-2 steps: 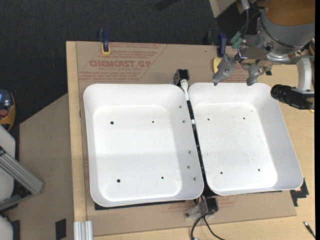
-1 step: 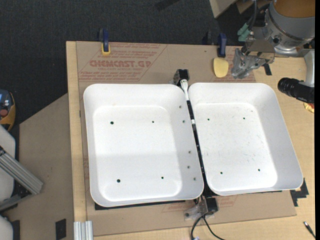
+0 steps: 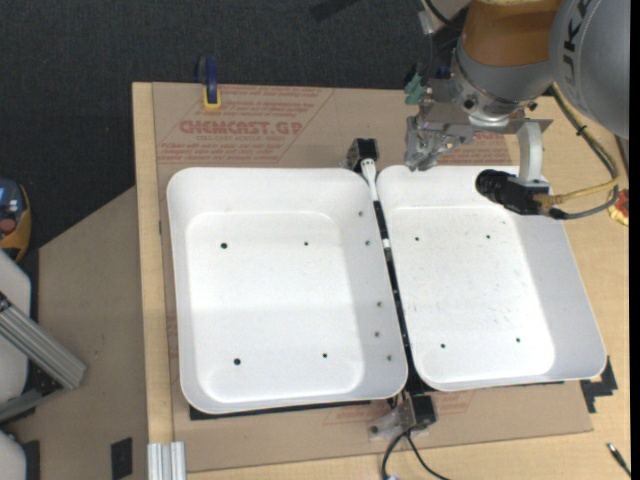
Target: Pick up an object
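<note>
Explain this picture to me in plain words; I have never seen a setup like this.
One camera, fixed above a bench, looks down at a slant. The big grey machine with the orange band is a robot arm reaching in from the picture's right. At its tip is a gripper, a two-fingered claw, hanging over the far rim of the right bin. Beside that lies the left bin; both are shallow white trays. I see nothing between the fingers, and no loose object in either tray.

Arm (image 3: pixel 530 18) cut off by top and right edges. Gripper (image 3: pixel 425 158) fingertips too small and cluttered to tell their gap. Right bin's (image 3: pixel 500 298) far edge partly hidden behind gripper and black attachment (image 3: pixel 510 190).
</note>
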{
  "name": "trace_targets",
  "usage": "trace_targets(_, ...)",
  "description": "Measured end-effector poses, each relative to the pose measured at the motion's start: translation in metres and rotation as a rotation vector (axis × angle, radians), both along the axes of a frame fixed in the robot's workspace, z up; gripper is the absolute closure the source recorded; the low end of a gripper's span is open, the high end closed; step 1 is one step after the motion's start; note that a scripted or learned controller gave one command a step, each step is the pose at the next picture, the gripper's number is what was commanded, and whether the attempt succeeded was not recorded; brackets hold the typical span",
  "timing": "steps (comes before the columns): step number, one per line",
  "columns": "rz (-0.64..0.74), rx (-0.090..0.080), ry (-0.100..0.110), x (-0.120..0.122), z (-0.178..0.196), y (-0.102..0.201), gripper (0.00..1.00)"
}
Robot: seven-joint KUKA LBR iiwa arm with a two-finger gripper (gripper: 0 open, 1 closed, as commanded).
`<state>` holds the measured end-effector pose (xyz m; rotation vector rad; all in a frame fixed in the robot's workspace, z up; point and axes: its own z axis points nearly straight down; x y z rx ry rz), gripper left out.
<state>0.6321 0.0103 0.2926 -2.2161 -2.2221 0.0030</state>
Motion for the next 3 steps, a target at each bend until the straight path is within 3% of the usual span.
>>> trace_targets(1,-0.004,-0.001,-0.009,-0.026,0.045,-0.007,1.00)
trace_targets(2,0.003,0.000,-0.008,0.037,-0.024,0.065,1.00)
trace_targets(3,-0.004,0.000,-0.003,0.014,0.000,0.060,1.00)
